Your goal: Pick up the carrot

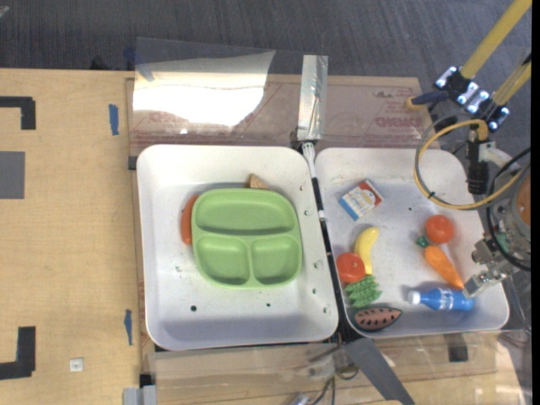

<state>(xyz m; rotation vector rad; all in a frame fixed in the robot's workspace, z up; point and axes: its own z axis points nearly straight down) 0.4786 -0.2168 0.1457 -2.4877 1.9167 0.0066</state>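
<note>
Right now the carrot point(443, 264) lies flat in the right bin point(396, 180), its green top pointing to about ten o'clock and its orange tip to four, just below an orange ball point(440, 228) that nearly touches that top. Off the tip, at about five o'clock, a blue bottle point(440, 299) lies on its side, close enough to crowd a grasp from that end. The gripper point(485, 270) sits at three o'clock from the carrot, near the bin's right wall, low and just beside the tip; whether it is spread or closed I cannot tell, and nothing shows in its hold. My guess is the arm is placed there to come at the carrot from the open side, since ball and bottle hem in the other approaches. Further left in that bin are a banana point(365, 247), a tomato point(351, 266), a leafy green piece point(363, 291), a melon slice point(377, 317) and a small carton point(361, 198), all well apart from the carrot. A green tray point(246, 236) fills the left bin point(160, 226).
</note>
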